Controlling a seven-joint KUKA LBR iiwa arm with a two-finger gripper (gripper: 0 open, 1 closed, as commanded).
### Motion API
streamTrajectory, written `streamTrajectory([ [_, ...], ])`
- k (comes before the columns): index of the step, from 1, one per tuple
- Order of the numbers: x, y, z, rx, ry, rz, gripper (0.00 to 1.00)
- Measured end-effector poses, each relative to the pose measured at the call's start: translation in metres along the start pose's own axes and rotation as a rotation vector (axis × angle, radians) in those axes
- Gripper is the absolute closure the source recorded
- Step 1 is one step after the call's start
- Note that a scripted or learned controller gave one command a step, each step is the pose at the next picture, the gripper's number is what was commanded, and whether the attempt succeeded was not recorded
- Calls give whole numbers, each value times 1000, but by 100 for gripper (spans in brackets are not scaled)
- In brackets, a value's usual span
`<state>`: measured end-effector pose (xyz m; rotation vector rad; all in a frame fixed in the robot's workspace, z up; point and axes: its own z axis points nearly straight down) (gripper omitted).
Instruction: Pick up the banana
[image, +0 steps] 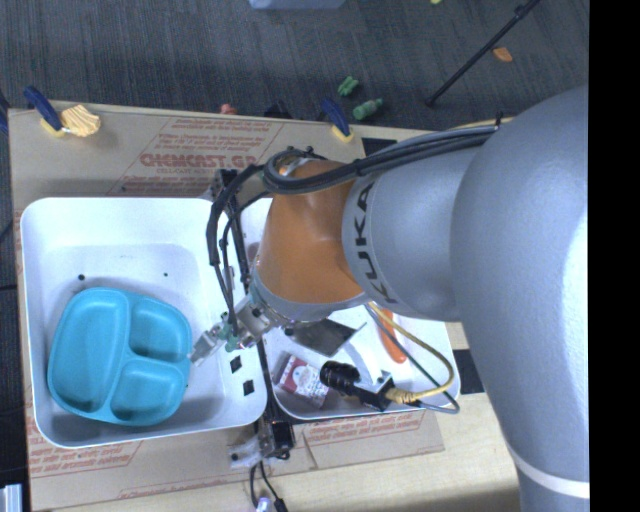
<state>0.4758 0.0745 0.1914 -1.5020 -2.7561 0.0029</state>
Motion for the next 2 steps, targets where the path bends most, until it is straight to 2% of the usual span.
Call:
streamTrajectory([
  [1, 46, 29, 85, 3, 0, -245, 0],
  [2, -27, -16, -1, -2, -2, -366, 0],
])
